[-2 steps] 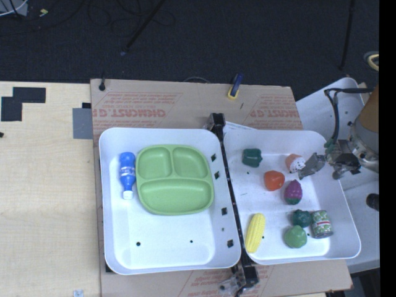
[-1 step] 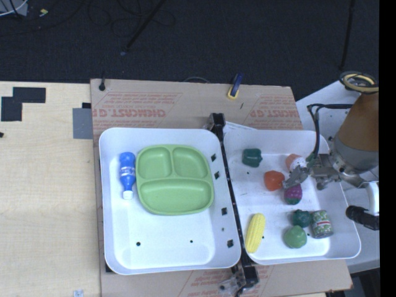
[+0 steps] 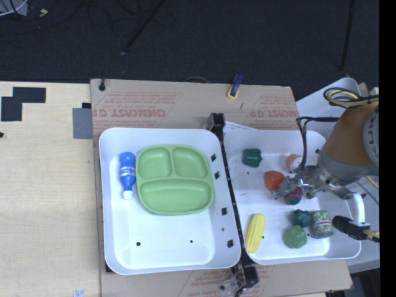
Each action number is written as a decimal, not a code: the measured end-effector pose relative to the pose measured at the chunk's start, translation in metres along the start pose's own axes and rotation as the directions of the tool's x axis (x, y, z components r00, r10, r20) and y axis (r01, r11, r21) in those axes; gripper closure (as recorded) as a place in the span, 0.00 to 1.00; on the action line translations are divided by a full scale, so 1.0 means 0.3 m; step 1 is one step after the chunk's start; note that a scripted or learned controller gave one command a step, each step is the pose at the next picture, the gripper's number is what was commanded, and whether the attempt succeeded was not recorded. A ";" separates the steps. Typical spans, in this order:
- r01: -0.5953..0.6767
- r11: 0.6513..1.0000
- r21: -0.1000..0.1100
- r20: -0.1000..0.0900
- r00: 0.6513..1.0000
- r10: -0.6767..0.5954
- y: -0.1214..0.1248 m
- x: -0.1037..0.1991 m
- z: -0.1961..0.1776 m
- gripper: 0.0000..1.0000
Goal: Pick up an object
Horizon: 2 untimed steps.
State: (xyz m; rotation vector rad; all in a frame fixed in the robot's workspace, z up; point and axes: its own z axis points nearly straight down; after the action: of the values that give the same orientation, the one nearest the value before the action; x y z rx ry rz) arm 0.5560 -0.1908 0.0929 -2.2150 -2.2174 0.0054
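My gripper [image 3: 289,189] is low in the right bin [image 3: 272,255], reaching in from the right on the grey arm with its orange band [image 3: 346,138]. It sits right over a small purple object [image 3: 294,196], which it partly hides. A red-orange tomato-like piece [image 3: 273,180] lies just to its left. A pinkish piece [image 3: 292,161] sits just behind it. I cannot see whether anything is held.
The right bin also holds a dark green pepper [image 3: 251,158], a yellow corn cob [image 3: 255,232], a teal lump [image 3: 301,217], a green ball [image 3: 296,237] and a patterned can [image 3: 320,223]. The left bin [image 3: 117,240] holds a green divided plate [image 3: 174,179] and a blue bottle [image 3: 127,174].
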 end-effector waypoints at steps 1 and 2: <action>-0.003 1.000 -0.003 0.001 1.000 0.003 0.002 -0.006 -0.045 1.00; -0.011 1.000 -0.011 0.004 1.000 0.011 -0.009 -0.037 -0.246 1.00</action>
State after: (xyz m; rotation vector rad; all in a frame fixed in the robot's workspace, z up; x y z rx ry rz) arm 0.5539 -0.2020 0.1665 -2.2342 -2.2127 -0.0016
